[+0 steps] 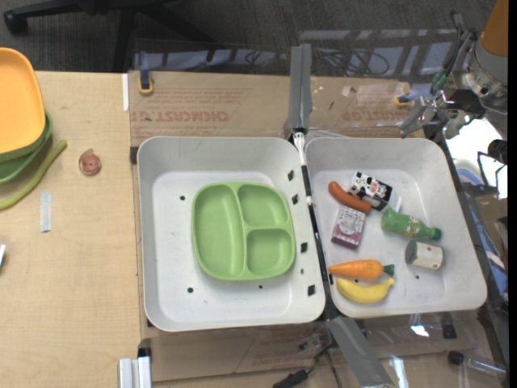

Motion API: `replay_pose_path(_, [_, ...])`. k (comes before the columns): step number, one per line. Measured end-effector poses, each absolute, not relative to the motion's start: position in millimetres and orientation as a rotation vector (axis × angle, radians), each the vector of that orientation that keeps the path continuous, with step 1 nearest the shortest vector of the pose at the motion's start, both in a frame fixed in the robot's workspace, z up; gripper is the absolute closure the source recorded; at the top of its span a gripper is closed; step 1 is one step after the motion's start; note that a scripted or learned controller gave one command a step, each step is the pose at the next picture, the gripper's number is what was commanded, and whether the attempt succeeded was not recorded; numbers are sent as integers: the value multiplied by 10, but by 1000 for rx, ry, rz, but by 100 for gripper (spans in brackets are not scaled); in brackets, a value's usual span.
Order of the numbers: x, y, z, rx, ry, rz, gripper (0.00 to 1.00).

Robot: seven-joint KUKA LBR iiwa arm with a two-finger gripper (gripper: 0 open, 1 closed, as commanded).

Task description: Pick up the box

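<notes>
A small purple and pink box lies flat in the right bin, left of centre. A black and white patterned box lies just behind it, touching a red sausage. My gripper hangs above the right bin's far rim at the upper right, well apart from both boxes and holding nothing that I can see. The grey arm with its orange band rises behind it.
Also in the right bin are a green bottle, a small can, a carrot and a banana. The left bin holds a green divided plate. Orange and green dishes sit at the far left.
</notes>
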State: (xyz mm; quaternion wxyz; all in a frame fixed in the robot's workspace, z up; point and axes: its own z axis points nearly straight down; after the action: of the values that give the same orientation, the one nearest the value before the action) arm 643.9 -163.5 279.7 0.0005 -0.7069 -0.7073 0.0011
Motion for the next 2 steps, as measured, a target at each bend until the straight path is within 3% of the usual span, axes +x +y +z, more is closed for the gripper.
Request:
replay_pose_path(1, [6048, -1146, 1584, -2303, -2134, 4, 0])
replay_pose_path(2, [5764, -976, 976, -2331, -2121, -10, 0])
